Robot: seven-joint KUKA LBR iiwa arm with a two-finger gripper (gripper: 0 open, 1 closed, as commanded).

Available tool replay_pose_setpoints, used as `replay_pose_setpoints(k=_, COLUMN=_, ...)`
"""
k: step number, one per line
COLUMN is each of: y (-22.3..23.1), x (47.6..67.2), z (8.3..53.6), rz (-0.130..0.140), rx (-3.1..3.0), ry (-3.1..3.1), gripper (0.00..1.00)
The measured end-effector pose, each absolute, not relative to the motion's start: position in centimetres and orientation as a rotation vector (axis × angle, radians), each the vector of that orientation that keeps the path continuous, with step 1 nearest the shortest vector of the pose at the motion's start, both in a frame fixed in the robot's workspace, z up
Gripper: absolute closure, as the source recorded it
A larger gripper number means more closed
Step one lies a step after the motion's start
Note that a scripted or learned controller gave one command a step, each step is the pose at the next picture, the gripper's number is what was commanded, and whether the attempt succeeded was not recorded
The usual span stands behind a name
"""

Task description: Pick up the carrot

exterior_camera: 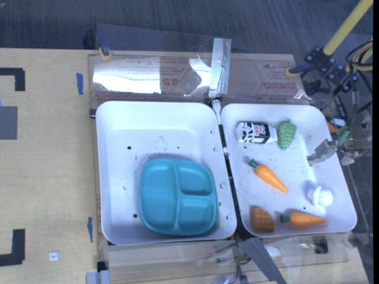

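Observation:
Two orange carrots with green tops lie in the right bin point(337, 176). One carrot point(269, 176) lies at a slant in the bin's middle. The other carrot point(304, 219) lies along the front edge near the right corner. My gripper point(324, 150) is at the right side of this bin, up and to the right of the middle carrot and apart from both carrots. It holds nothing that I can see.
The right bin also holds a black-and-white milk carton point(254, 132), a green bumpy toy point(287, 134), a brown waffle-like piece point(262, 219) and a small white object point(320, 195). A teal divided plate point(176, 197) sits in the left bin point(118, 135). Cables and a yellow rod point(349, 22) are at the far right.

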State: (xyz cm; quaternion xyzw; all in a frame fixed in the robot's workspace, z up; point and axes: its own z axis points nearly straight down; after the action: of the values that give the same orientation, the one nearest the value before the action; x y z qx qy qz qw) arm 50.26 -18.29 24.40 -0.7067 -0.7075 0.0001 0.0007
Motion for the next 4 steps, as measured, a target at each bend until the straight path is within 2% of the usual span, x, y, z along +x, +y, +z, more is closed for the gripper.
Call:
replay_pose_setpoints(k=1, y=-13.4, x=52.1, z=10.2, rz=0.0, rx=-2.277, ry=-2.16, gripper=0.0)
replay_pose_setpoints(k=2, y=-15.3, x=55.3, z=8.7, rz=-0.004, rx=-2.261, ry=-2.185, gripper=0.0)
replay_pose_setpoints(k=3, y=-16.0, x=58.4, z=11.7, rz=-0.003, rx=-2.127, ry=-2.318, gripper=0.0)
replay_pose_setpoints(k=4, y=-19.0, x=55.9, z=9.3, rz=-0.019, rx=-2.043, ry=-2.395, gripper=0.0)
